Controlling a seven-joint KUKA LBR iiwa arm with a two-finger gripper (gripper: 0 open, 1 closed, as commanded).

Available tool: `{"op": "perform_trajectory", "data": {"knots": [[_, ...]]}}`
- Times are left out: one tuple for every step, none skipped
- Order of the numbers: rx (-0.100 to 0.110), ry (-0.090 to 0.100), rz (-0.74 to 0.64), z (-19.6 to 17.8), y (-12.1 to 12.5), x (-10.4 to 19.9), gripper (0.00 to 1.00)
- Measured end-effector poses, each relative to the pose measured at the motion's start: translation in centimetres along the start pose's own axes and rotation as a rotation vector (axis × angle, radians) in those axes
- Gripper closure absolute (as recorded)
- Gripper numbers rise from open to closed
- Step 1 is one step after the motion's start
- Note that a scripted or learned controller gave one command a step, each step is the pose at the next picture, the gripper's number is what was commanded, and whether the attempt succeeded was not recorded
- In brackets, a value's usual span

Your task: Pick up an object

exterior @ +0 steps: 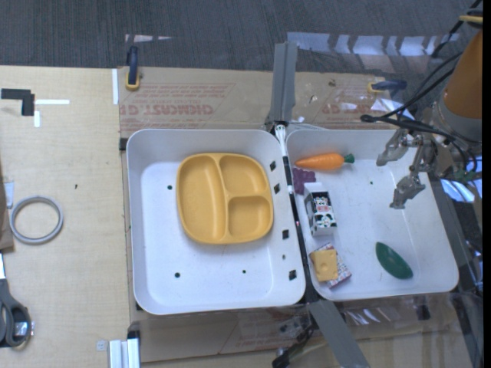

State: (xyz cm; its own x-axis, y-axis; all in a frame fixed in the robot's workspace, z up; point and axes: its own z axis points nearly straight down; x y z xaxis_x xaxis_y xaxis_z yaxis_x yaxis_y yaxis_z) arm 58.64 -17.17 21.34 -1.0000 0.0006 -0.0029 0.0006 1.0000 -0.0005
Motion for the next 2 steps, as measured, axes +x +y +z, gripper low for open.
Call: {"op": "perform_trajectory", "data": {"knots": [[0.001, 0.004, 0.387, 10.4, 4.3, -2.1, 0.00], [0.003, 0.001, 1.134, 12.2, 2.7, -5.8, 0.00]]}}
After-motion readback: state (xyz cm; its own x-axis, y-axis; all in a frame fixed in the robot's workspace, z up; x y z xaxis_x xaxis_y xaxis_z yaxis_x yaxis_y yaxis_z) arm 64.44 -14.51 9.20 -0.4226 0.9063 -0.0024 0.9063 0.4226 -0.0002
